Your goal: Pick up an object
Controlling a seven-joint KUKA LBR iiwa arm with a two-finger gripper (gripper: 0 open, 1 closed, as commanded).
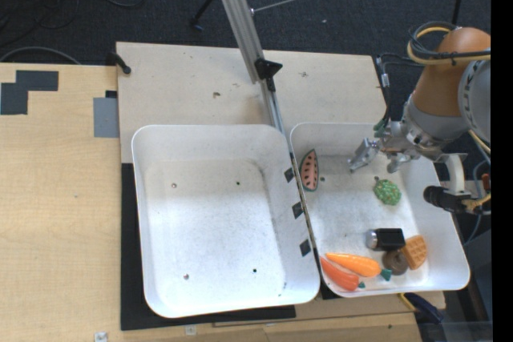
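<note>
Spread apart, the jaws of the gripper (377, 158) hang over the far part of the right bin (449, 272) with nothing between the fingers; the silvery fingers (359, 157) point toward the bin's middle. Nearest to them is a green lump (388, 191), lying on the bin floor just beside and nearer the camera than the fingers, apart from them. Left of the jaws, against the wall shared by the two bins, a watermelon slice (309, 170) lies on its side, also apart from the fingers.

Along the near edge of the same bin, well apart from the gripper, sits a cluster: a black and silver cylinder (385, 238), a waffle (414, 251) touching a brown round piece (394, 260), and a carrot (353, 263) lying over a red pepper (341, 276).

Beside it, the left bin (160, 172) shows only small dark specks on its floor. A grey metal bar (240, 20) slants down from the far side toward the divide between the bins.
</note>
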